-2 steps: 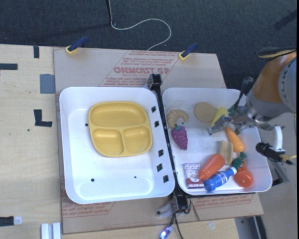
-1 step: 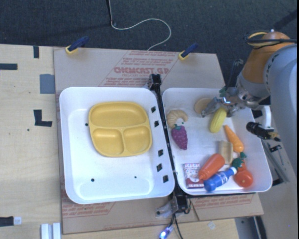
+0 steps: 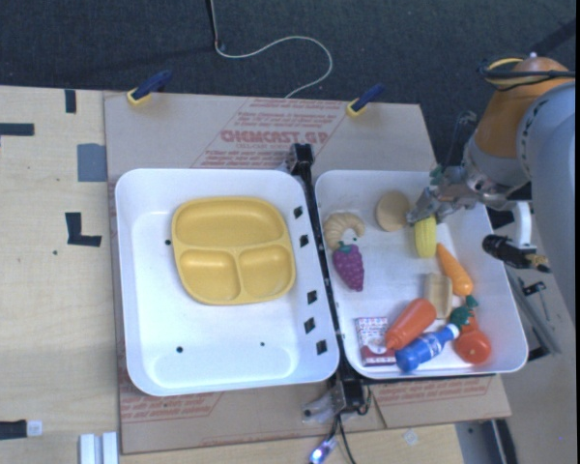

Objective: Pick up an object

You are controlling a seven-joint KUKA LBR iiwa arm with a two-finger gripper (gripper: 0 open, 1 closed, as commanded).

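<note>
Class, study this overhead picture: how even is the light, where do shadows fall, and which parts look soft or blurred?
Camera view: light is even and diffuse; the yellow divided tray casts a faint shadow on the left bin, without harsh glare. The toy corn and purple grapes look slightly soft, and the end effector and arm at right are blurrier still.

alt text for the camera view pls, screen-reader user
The gripper sits low over the yellow corn cob at the back of the right bin, among toy foods. The left bin holds a yellow divided plate.
</note>
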